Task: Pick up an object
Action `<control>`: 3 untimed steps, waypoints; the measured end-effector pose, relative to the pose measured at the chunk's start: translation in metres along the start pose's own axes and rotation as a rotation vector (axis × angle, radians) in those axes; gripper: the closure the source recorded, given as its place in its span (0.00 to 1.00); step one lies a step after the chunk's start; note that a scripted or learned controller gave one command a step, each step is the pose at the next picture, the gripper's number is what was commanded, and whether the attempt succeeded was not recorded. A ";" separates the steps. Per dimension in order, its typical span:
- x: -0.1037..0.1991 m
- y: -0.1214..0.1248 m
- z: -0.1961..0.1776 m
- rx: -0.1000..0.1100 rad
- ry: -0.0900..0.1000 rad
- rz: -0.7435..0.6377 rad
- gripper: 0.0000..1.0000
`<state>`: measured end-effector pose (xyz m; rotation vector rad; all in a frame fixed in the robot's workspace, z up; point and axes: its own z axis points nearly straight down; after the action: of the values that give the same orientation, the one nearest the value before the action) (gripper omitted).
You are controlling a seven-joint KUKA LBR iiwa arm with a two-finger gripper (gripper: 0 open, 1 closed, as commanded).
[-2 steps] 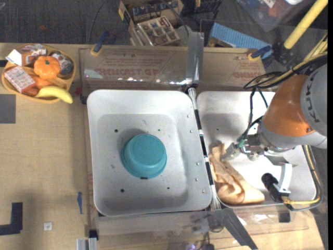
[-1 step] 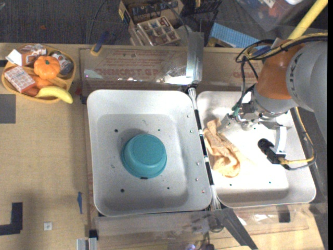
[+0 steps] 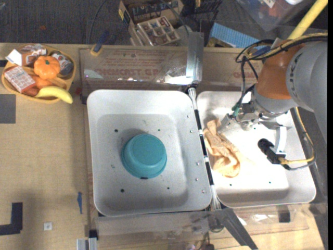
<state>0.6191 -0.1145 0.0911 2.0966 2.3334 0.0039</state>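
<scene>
1 teal bowl, cloth beside gripper

I count two bins, one teal bowl in the left one, one tan cloth in the right, and one fruit basket on the bench.

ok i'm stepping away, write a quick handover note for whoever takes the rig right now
Gripper: low over the right bin, by the top end of the tan cloth; nothing visible between its fingers, and I can't tell whether they are open or shut.
Things: the crumpled tan cloth lies along the right bin's left side. A teal bowl sits upside down in the middle of the left bin.
Done: nothing lifted.
Left: grasp and lift an object; the cloth is nearest.
</scene>
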 end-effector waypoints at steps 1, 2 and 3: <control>0.015 -0.072 0.001 -0.005 0.001 -0.017 0.00; 0.008 -0.139 -0.006 0.005 0.003 -0.152 0.00; 0.002 -0.048 -0.061 0.002 0.001 -0.223 0.00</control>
<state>0.5712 -0.1178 0.1521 1.8244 2.5536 0.0016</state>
